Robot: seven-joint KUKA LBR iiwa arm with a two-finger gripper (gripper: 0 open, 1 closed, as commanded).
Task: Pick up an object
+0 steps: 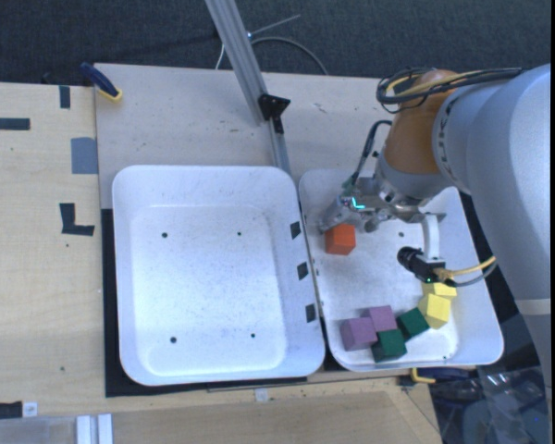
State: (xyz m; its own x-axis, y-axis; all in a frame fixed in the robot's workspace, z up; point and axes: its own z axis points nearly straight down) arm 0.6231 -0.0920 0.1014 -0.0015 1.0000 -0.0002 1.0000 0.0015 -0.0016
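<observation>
My gripper [354, 213] hangs over the upper left part of the right bin [481, 326], with the orange-banded wrist just above it. An orange cube [340, 240] sits directly beneath and in front of the gripper, touching or nearly touching it. I cannot tell whether the cube is gripped or resting on the bin floor. Near the front of the same bin lie a purple block [366, 326], a green block [399, 334] and a yellow block [437, 305], clustered together.
The left bin [128, 248] stands beside the right one, sharing a middle wall. A slanted metal pole [243, 49] crosses the bench behind the bins. A black cable end [414, 261] with a yellow cord hangs by the arm.
</observation>
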